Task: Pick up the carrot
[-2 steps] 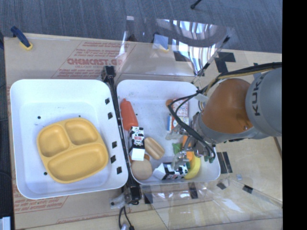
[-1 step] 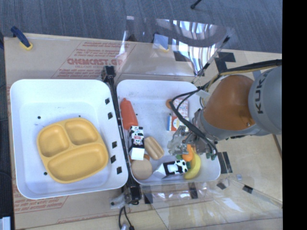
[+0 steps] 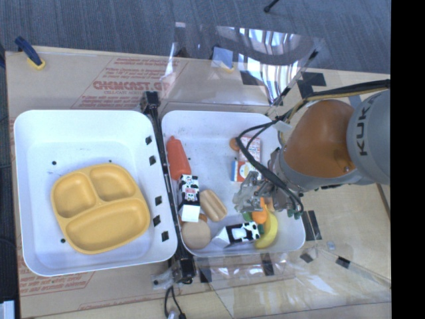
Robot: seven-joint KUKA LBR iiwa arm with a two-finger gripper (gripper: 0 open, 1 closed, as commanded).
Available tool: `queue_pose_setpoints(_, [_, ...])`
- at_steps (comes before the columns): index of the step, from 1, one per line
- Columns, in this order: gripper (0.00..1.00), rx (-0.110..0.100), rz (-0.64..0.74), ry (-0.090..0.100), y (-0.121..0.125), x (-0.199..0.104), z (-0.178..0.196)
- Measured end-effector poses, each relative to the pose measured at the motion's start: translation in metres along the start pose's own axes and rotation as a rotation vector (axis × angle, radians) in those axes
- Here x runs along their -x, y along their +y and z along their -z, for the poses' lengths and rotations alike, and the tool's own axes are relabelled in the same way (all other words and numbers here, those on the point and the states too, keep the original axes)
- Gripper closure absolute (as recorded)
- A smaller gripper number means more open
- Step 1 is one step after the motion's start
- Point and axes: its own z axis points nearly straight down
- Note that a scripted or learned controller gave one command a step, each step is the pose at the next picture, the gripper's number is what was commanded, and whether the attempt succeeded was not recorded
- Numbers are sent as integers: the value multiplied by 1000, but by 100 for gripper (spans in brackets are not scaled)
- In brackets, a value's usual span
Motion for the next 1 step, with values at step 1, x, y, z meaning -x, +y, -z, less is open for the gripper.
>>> queue_pose_setpoints(1, [100,5,-459,39,-12,-19,17])
